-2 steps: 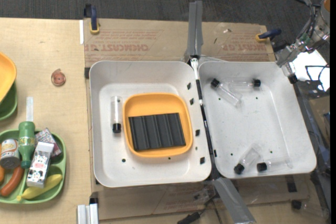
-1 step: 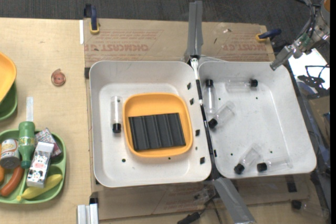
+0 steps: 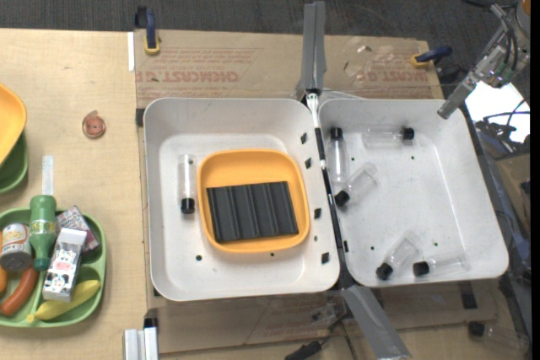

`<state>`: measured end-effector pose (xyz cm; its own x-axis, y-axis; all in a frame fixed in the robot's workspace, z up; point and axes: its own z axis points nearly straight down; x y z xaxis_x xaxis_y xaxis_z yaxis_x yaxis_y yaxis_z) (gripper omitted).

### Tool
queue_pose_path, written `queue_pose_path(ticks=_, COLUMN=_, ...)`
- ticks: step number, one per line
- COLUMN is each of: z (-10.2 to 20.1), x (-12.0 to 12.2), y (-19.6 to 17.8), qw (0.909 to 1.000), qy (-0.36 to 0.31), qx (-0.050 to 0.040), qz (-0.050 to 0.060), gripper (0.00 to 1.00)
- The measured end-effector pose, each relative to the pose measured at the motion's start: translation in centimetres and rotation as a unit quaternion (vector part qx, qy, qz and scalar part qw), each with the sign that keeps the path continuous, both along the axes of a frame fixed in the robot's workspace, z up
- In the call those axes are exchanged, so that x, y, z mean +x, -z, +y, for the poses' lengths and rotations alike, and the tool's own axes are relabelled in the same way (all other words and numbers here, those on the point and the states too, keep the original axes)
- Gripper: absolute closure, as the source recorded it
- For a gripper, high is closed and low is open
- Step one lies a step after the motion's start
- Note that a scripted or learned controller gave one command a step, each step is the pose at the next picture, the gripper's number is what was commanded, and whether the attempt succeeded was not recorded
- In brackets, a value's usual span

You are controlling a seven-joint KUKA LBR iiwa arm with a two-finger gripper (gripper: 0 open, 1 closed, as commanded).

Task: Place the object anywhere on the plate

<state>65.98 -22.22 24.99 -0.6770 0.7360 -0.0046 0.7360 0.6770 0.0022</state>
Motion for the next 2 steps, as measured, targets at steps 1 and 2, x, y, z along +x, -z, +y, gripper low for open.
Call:
queue_pose_path(ticks=1, z=0.05, x=-0.76, y=-0.61, qw=0.9999, qy=-0.017, qx=0.0002, qz=0.001, gripper=0.0)
queue_pose_path(ticks=2, z=0.65, x=-1.17, y=-0.21, qw=0.9996, qy=-0.03, qx=0.0003, qz=0.002, gripper=0.0)
